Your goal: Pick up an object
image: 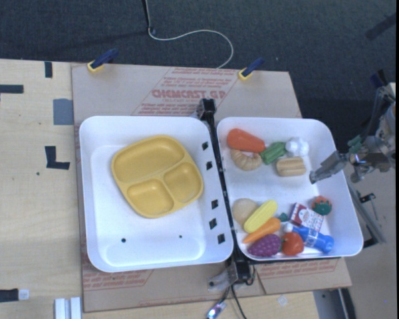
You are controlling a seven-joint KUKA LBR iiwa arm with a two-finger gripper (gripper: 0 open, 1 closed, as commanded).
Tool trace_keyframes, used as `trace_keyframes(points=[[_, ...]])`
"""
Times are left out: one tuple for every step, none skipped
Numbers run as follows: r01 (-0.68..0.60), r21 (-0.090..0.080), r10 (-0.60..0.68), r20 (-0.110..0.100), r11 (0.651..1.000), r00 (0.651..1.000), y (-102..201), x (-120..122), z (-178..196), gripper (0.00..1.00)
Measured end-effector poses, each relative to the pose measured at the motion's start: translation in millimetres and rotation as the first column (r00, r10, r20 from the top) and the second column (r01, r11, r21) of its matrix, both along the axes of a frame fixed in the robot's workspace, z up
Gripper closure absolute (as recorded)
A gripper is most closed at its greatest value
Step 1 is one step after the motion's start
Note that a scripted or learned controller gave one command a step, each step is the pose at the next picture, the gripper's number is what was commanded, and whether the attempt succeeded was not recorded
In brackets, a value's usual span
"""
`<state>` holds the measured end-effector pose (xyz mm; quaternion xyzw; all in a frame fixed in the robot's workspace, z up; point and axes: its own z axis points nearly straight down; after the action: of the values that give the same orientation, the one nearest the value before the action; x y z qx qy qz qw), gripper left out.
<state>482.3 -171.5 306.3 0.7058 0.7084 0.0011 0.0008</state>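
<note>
A: Where is the claw sitting?

B: It is hanging over the right rim of the right bin, reaching in from the right. Its fingers are too blurred to judge, so I cannot tell how they are set, and nothing is showing between them.

A: And the things to pick?

B: They are all lying in that right bin: a carrot at the back beside a croissant, a corn cob near the front, grapes at the front edge. A yellow divided plate is resting in the left bin on the worktop.
</note>
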Motion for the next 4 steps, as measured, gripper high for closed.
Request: trace_keyframes(points=[[0.001,-0.001,-0.001,-0.004,1.000,1.000,-2,2,5,1.00],[-0.006,0.001,0.006,0.002,1.000,1.000,70,2,66,1.00],[-0.006,0.001,0.006,0.001,1.000,1.000,141,2,107,1.00],[-0.008,0.002,0.008,0.002,1.000,1.000,224,2,160,1.00]])
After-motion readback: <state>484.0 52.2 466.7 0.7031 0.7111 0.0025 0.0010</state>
